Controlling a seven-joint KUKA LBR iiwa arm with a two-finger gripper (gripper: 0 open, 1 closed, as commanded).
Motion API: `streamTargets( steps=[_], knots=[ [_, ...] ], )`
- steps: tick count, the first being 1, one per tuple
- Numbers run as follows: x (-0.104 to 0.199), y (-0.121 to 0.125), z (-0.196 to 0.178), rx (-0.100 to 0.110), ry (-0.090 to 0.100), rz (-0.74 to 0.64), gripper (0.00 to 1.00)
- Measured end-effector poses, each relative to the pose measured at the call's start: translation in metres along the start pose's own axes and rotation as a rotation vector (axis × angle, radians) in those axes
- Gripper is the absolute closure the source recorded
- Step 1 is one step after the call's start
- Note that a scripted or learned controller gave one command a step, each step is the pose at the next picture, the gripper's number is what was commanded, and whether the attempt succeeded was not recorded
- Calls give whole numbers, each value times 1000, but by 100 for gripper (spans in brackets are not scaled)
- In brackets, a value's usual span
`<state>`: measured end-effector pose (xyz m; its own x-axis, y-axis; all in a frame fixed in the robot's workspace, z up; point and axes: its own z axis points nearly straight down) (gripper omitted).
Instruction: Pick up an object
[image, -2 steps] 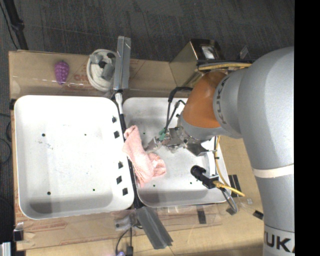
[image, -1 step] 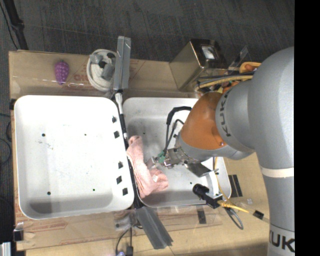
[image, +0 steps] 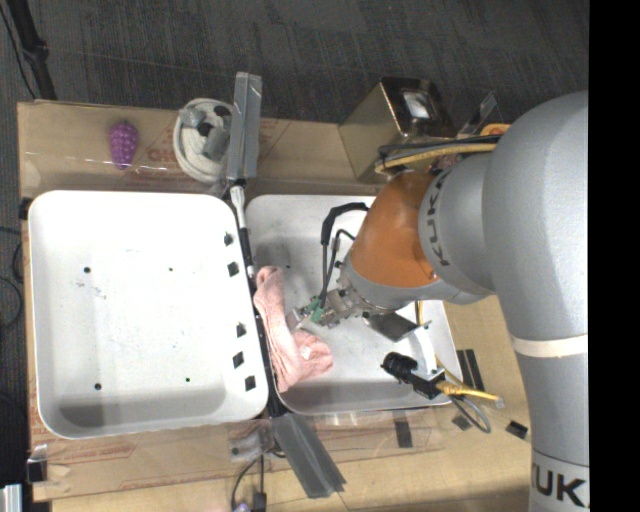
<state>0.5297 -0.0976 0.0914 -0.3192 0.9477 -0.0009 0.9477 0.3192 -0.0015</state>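
Grey arm (image: 520, 230) reaches over the right bin (image: 285, 225); its tool (image: 322, 312), open or closed I cannot tell, hangs just right of a pink cloth (image: 285, 340) along the bin's left wall.

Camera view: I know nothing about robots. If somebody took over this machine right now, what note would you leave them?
Gripper: low in the bin on the view's right, right beside the pink cloth; no hold on anything can be seen.
Pink cloth: bunched along that bin's wall next to the other bin.
Done: the arm has reached the cloth.
Left: grip the cloth and lift it; it is not yet picked up.
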Motion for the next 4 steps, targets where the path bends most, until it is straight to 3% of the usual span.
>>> streamTargets(
  steps=[1,2,3,4],
  knots=[
    [10,-38,-45,2,4,-102,0],
    [6,-30,1,3,4,-27,0],
    [16,-50,0,0,1,-27,0],
    [15,-51,1,-3,-2,98,0]
  ],
)
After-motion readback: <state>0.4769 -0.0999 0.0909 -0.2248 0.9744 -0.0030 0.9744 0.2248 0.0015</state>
